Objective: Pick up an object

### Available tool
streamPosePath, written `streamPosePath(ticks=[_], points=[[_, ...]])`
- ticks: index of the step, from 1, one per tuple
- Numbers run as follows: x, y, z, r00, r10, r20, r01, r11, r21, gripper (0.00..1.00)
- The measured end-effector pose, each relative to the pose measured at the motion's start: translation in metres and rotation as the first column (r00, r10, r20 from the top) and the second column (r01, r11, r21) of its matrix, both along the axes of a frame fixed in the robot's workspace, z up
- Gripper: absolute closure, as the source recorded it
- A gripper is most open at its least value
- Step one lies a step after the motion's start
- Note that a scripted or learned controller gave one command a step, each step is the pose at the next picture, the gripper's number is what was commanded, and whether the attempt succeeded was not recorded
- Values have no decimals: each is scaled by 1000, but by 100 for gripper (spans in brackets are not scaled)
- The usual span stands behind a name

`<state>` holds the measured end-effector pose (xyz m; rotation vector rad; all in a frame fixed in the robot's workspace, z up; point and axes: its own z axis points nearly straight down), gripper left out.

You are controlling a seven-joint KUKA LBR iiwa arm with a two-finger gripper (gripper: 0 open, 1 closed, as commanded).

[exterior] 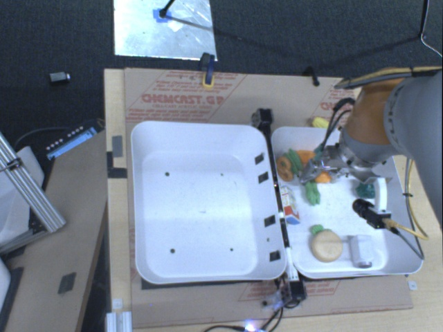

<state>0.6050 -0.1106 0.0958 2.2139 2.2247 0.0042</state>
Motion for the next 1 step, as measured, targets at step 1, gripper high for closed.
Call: streamPosePath(ticks=[1], points=[[48,80,95,1000,8,11,-8,1000,3,100]])
